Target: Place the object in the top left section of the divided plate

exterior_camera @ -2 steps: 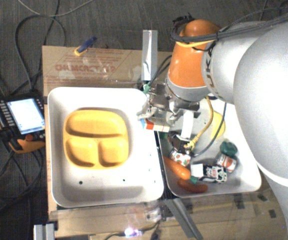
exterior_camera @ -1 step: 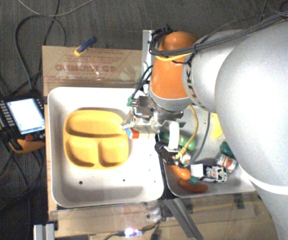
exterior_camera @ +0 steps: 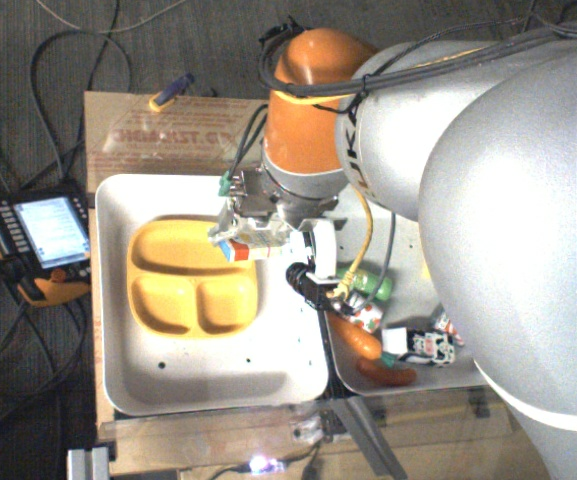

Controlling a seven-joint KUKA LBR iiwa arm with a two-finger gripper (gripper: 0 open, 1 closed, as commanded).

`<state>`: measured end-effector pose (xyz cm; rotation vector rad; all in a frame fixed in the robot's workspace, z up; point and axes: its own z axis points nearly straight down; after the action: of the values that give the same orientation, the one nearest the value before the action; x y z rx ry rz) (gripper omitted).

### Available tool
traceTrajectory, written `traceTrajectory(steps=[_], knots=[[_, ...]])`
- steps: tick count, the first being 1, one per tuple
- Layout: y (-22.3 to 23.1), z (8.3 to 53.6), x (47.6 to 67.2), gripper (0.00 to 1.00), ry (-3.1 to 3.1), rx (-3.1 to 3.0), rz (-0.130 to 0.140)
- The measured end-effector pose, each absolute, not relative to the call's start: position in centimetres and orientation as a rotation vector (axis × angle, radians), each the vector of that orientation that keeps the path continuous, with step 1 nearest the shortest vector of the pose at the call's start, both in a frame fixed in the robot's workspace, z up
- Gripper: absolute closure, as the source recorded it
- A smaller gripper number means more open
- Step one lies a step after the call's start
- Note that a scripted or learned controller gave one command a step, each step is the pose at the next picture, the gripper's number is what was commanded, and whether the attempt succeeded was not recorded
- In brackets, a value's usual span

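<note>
over the yellow divided plate [exterior_camera: 193, 286], a small, seemingly light, rigid red-and-white object [exterior_camera: 236, 251] is seen pinched by its sides in the gripper [exterior_camera: 243, 236].

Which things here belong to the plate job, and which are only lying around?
Job: yellow divided plate, small red and white object at the hand.
Lying about: carrot, green bottle, handheld screen, blue pen.

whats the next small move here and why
Probably shift the gripper toward the picture's left and release. The small red, white and blue object looks held at its tip, at the right edge of the yellow divided plate, barely over the long top compartment.
</note>
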<state>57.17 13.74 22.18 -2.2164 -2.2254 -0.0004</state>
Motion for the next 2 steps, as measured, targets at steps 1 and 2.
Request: traceTrajectory(steps=[1, 2], knots=[[13.7, 22.0, 57.1, 0.00, -2.224, -2.216, 0.005], [20.4, 42.6, 54.1, 0.00, -2.300, -2.144, 0.003]])
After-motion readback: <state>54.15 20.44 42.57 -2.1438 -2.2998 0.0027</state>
